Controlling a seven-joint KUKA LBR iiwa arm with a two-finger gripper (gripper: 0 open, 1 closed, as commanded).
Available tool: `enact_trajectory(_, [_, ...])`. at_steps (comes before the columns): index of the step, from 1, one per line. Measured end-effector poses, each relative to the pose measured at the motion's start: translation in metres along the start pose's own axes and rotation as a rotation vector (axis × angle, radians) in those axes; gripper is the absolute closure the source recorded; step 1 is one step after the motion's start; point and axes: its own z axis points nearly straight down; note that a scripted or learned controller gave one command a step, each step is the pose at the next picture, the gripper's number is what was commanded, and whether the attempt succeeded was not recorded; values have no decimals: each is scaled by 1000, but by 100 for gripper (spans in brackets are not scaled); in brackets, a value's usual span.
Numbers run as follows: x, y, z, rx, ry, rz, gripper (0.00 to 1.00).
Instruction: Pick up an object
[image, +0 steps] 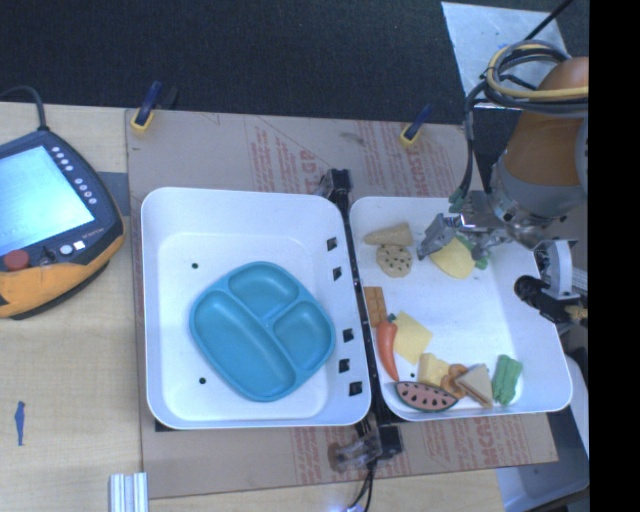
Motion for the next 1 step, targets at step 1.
enact_trajectory(1, [12, 15, 118, 5, 0, -3, 0])
